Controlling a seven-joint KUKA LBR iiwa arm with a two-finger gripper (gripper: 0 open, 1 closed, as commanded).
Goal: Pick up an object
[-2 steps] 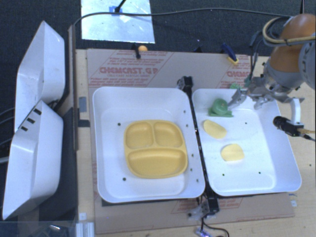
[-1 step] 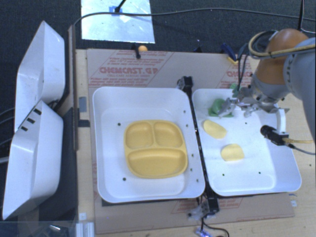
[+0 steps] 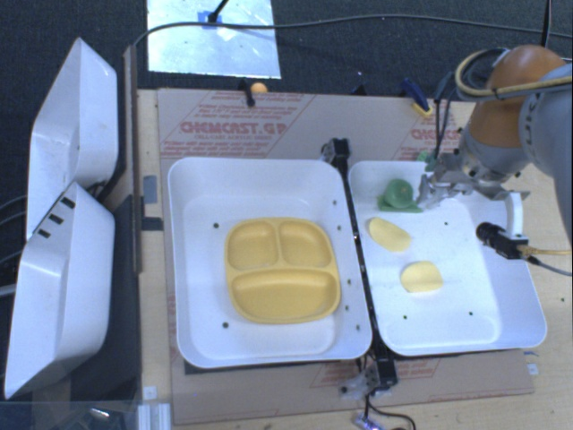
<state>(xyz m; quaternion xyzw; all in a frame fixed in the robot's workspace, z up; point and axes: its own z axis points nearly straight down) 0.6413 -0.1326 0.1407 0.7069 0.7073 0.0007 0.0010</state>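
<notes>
Green rounded plastic object [image 3: 397, 194] lies at the far-left corner of the right-hand white bin [image 3: 466, 330], with the two-finger gripper [image 3: 426, 189] of the grey-and-orange arm touching or just beside its right edge; whether the jaws are open or closed cannot be told. Nearer than the green piece sit two pale yellow lumps [image 3: 389, 234] [image 3: 421, 277], apart from each other. The approach-and-grasp step appears in hand; next, the jaws would need to straddle and close on the green piece before any lift.
</notes>
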